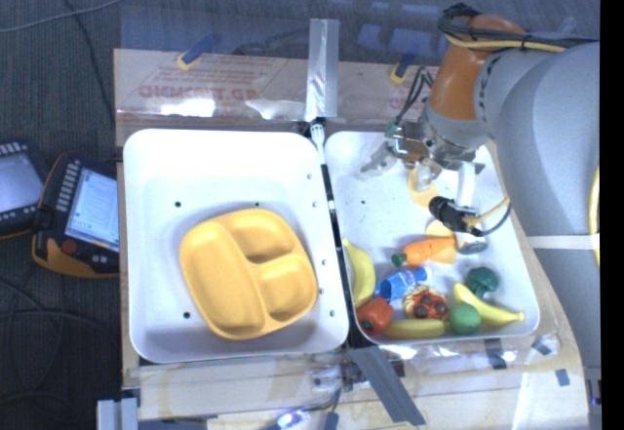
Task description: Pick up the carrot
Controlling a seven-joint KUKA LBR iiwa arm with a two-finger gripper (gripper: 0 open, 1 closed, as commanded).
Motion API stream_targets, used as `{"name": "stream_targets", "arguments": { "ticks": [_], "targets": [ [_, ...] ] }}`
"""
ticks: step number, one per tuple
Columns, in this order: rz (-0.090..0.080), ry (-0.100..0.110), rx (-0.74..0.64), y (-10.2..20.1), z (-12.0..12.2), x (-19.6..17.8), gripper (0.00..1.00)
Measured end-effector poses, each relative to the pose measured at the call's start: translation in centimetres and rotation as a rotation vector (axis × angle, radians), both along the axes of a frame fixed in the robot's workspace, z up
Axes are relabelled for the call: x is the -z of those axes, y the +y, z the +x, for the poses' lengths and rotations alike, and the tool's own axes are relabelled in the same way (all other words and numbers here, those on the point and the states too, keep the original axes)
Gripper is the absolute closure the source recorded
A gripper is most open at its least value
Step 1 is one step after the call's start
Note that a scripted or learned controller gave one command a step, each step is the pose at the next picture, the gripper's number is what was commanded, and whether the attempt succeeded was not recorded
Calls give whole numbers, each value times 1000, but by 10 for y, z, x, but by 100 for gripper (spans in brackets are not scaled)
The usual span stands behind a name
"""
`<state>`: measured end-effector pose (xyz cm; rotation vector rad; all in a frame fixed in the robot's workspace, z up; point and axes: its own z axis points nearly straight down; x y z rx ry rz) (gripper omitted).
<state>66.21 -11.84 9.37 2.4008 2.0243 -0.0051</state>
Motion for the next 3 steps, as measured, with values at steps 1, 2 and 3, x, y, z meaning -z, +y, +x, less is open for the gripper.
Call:
{"name": "stream_targets", "arguments": {
  "ticks": [1,2,3],
  "targets": [
    [2,2,-7,-28,-98,-30,0],
    [-3,-18,30,-21,-134,3,0],
    [-2,-19,31,-21,-134,-7,100]
  ]
}}
